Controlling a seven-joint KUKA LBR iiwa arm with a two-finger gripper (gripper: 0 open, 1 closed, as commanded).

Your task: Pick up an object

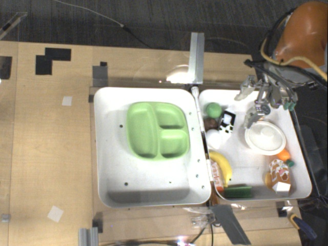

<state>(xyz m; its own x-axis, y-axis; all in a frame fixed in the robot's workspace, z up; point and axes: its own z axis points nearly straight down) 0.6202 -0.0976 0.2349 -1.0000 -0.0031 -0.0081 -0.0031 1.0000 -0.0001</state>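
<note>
Wooden desk (46, 152) is seen at the left, with black marks near its far edge. On it two white bins are placed side by side. In the left bin (110, 183) a green tray (156, 129) with three compartments is lying flat, a little toward the far side.

In the right bin (302, 188) several small things are kept. Along its left wall a green ball (213, 109) is seen at the far end, a dark brown thing just below it, then a black and white toy (227, 122) beside these. Nearer to the camera a banana (221, 166) is lying by the wall, and a dark green thing (238, 191) is found at the near edge. A white bowl (265, 136) is standing upright in the middle of the right side, with an orange thing (283, 156) touching its near rim. A box (279, 176) with a brown picture is placed in the near right corner.

The pincer (254, 113) is hanging above the far side of the bowl, at the end of the arm (300, 32). Nothing is seen between its fingers, and it cannot be told if they are apart or closed.
</note>
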